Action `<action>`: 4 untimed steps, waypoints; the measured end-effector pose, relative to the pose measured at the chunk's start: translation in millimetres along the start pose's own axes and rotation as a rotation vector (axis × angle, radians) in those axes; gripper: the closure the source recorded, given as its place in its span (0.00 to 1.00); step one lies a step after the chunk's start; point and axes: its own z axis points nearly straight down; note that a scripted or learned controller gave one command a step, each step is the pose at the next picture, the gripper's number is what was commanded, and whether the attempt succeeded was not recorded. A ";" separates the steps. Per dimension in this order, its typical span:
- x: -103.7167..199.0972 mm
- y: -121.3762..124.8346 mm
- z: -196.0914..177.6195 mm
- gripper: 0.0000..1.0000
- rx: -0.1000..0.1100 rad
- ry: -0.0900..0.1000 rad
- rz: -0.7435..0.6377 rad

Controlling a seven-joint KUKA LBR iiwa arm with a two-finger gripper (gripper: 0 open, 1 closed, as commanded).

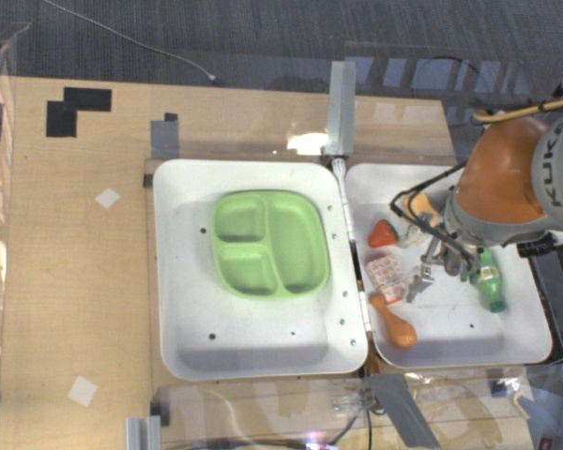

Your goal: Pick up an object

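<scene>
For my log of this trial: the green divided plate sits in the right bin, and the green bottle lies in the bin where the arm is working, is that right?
Not quite. The camera view shows the green divided plate in the left bin, not the right one. The green bottle does lie in the right bin, where the arm is working.

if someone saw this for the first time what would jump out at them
Probably the bright green divided tray, lying in the middle of the left bin. Next, the arm's orange band at the right, with the gripper low over the right bin. That bin holds small things: a red piece, a patterned packet, an orange drumstick-like toy and a green bottle.
</scene>
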 end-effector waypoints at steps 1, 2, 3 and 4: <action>-2.9 2.4 -13.7 1.00 -0.001 -0.007 -0.007; -11.4 48.2 -89.8 1.00 0.003 0.017 0.654; -12.9 98.9 -87.6 1.00 0.010 0.022 1.139; 17.4 145.8 -89.8 1.00 0.022 0.020 1.812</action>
